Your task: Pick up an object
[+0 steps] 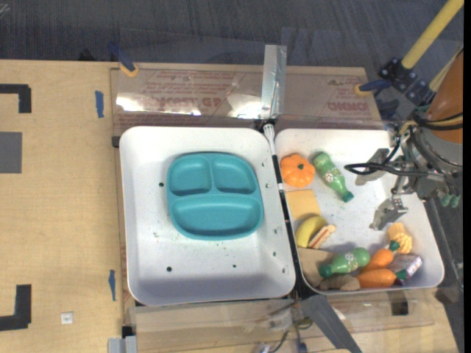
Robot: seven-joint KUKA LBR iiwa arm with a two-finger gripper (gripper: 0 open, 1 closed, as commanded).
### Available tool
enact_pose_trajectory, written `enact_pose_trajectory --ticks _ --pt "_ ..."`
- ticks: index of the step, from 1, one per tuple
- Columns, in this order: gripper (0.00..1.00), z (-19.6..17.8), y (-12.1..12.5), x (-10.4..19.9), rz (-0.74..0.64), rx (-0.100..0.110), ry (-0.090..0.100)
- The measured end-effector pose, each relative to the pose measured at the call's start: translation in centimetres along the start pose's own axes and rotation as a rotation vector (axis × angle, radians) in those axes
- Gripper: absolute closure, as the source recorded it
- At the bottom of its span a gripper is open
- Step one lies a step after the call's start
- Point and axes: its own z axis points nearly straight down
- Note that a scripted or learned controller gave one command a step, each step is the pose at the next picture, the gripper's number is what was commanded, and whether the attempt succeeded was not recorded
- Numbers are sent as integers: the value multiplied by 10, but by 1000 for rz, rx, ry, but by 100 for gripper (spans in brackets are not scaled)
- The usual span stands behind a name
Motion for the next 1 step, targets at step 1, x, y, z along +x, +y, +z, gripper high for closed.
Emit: enact_pose_trajectory --ticks 1 --pt "0 152 11 -65 -176 -2 0"
